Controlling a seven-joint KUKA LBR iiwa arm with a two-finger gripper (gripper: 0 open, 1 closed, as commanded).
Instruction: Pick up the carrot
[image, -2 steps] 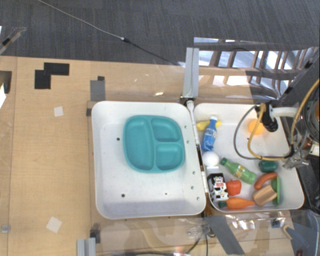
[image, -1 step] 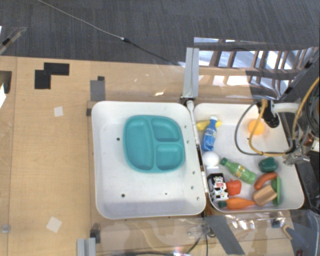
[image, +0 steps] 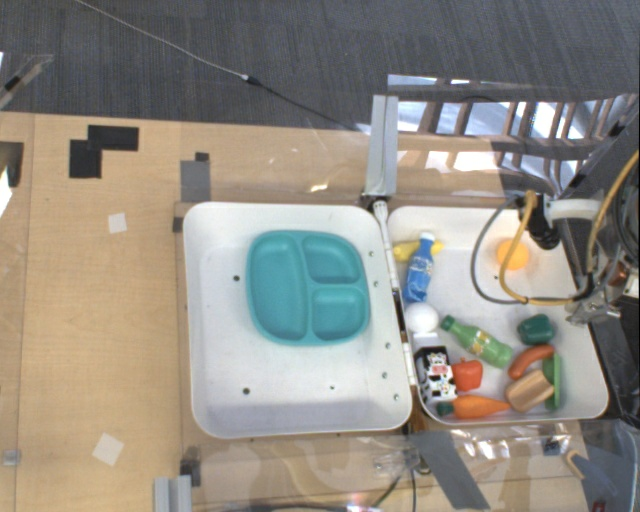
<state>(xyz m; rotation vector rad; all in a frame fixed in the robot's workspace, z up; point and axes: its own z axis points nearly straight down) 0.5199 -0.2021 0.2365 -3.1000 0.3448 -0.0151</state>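
Observation:
The carrot (image: 480, 406) is orange and tapered. It lies flat near the front wall of the right bin (image: 596, 400), between a black-and-white spotted toy (image: 434, 370) and a tan bread piece (image: 530, 391). The arm's wrist and cables (image: 610, 250) hang over the bin's right edge. My gripper (image: 590, 303) sits there at the right wall, well above and to the right of the carrot, with nothing seen in it.
Around the carrot in the right bin lie a red piece (image: 467, 375), a green bottle (image: 478, 341), a red sausage (image: 530, 359), a green pepper (image: 536, 327), an orange ball (image: 513, 255), a blue bottle (image: 419, 268) and a white ball (image: 421, 320). The left bin (image: 215, 400) holds a teal divided plate (image: 305, 286).

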